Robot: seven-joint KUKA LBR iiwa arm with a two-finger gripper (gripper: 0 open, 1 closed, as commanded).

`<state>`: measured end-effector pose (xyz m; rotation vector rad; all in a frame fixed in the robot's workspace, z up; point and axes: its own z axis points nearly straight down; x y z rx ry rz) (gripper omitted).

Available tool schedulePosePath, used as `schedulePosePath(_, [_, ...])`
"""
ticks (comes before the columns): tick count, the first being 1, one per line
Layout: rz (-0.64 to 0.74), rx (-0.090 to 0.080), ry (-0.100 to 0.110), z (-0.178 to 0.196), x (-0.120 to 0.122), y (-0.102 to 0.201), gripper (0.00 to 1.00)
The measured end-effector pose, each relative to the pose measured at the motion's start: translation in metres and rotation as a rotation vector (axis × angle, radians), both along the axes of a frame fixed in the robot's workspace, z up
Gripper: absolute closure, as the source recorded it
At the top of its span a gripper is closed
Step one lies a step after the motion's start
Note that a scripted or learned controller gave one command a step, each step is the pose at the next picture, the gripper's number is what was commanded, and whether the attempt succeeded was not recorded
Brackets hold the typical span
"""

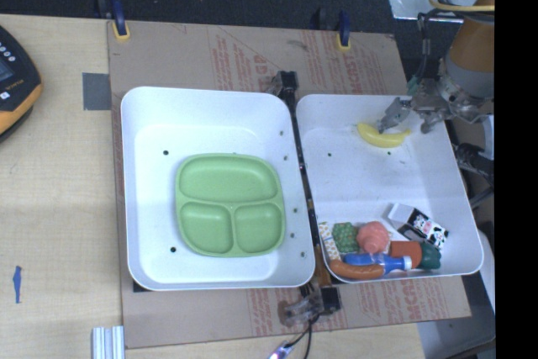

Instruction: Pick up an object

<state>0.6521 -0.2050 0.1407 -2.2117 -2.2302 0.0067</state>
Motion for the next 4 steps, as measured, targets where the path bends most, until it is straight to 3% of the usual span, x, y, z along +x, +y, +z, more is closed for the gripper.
schedulePosePath(1, [0.002,-0.001,0.000,0.011,0.000,-0.001,1.00])
schedulePosePath(2, [0.003,-0.001,0.001,0.011,0.000,-0.001,0.00])
schedulePosePath(3, [-0.004,0.002,0.001,-0.003,-0.052,-0.006,0.00])
schedulePosePath(4, [-0.004,0.003,0.003,-0.049,0.003,-0.007,0.00])
